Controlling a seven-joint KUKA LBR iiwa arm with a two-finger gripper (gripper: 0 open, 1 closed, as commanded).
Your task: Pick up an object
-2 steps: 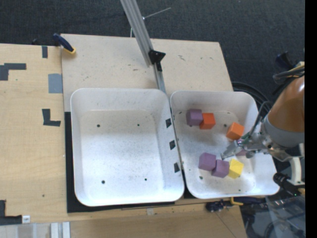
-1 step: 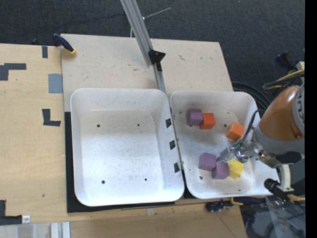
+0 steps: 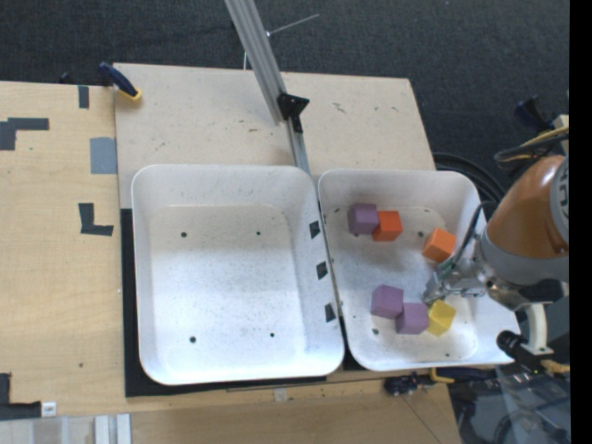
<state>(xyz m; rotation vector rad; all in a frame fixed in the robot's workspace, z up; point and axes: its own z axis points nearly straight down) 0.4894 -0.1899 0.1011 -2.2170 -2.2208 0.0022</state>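
The gripper hangs low over the right bin, near its right wall, and its fingers are too small and blurred here to tell how wide they stand or whether anything sits between them — nothing can be called held. Just beside it on the near side lies a yellow cube, touching or almost touching a purple cube, with a second purple cube close on the left. An orange cube sits just beyond the gripper on the far side. Further left and far, a third purple cube rests against another orange cube. The left bin lies well apart across the divide. To do the pick well, I judge the yellow cube or the lone orange one the best target: the orange stands clear of neighbours, while the yellow is crowded by purple, so the fingers would need to straddle it along the free sides — centred, squared to its faces, low enough before closing, and clear of the bin wall.
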